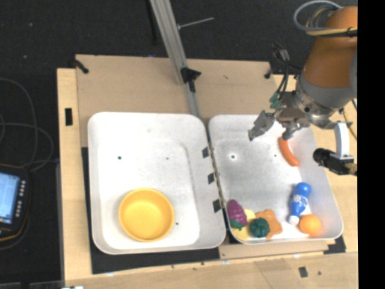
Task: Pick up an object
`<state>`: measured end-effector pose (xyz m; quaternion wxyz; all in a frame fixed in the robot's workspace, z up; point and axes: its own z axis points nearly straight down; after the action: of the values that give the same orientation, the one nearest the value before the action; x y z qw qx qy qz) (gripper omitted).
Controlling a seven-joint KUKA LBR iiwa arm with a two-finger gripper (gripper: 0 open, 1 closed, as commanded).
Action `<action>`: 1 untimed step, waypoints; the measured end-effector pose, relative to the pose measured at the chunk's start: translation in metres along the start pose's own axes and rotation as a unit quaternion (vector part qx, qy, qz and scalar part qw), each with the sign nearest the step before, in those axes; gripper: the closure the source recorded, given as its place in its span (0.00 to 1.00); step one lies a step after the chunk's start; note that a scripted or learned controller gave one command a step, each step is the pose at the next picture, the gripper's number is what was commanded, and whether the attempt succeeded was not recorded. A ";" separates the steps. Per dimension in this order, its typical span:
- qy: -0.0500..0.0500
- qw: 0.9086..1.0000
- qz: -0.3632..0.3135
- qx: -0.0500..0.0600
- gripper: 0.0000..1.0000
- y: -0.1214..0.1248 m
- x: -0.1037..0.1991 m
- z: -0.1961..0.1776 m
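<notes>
Camera view, looking down at a slant on a bench [138,86] with two white bins side by side. The left bin [150,143] has a yellow bowl [146,214] near its front edge; the rest of its floor is bare. The right bin [252,173] has a wide bare floor through its middle and left part, with things crowded along the front edge and right side.

The arm [328,59] reaches in from the right. Its gripper [278,128] hangs over the bin's back right part with fingers spread apart, nothing between them.

Just beside the right finger lies an orange carrot [289,151], long axis running from back left to front right, close to the right wall. Near the front right corner are a blue and white bottle [299,200], lying roughly front to back, and an orange ball [310,224] touching it. Along the front edge sit a purple toy [236,213], a green toy [259,227] and an orange piece [272,220], bunched together. No writing is legible.
</notes>
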<state>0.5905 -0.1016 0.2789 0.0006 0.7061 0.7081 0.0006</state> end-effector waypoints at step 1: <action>0.000 1.000 0.000 0.000 0.00 0.000 0.000 0.000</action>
<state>0.5906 -0.1015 0.2790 0.0005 0.7064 0.7078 0.0007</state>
